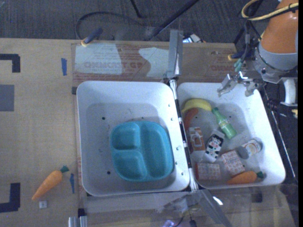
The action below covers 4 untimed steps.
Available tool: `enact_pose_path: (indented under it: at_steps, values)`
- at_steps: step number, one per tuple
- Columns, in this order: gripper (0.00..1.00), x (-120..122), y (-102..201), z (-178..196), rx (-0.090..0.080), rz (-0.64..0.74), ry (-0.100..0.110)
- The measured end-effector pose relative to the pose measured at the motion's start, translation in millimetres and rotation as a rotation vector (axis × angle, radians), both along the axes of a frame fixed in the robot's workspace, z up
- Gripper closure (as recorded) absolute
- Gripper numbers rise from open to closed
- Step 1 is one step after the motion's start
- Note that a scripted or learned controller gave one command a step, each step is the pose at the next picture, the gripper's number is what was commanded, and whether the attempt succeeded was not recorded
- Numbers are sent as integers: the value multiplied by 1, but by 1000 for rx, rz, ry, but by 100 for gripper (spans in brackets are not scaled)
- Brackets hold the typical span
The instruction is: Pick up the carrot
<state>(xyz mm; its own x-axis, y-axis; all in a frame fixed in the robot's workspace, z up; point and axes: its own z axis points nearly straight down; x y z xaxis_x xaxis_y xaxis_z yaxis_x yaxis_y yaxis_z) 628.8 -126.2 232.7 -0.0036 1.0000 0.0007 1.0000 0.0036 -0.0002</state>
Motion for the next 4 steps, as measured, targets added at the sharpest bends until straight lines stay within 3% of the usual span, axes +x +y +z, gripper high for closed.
enact_pose_path:
  at_steps: [2,3,4]
  values:
    - [0,-122,-84,-59,1,512,-1]
    - [0,-149,-97,-86,0,1032,-2]
    - [0,-140,-98,-141,-27,1315,-20]
